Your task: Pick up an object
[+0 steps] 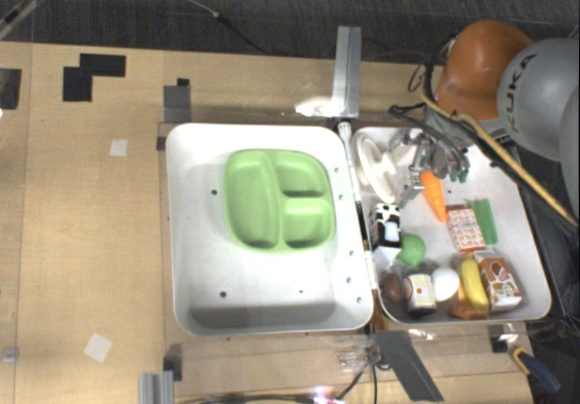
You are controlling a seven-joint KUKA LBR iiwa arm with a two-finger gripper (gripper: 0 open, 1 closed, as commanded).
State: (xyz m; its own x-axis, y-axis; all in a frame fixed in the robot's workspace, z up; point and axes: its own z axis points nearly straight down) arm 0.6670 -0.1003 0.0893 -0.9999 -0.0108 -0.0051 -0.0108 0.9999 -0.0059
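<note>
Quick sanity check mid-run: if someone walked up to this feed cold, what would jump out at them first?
Probably the bright green divided tray lying alone in the left bin. Next, the clutter of small toy foods in the right bin, with an orange carrot standing out near its top. The gripper hangs just above that carrot, at the bin's far end.

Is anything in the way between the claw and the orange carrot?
Nothing visible is. The claw hangs right over the top end of the carrot in the right bin; the other toys lie lower down, past the carrot.
</note>
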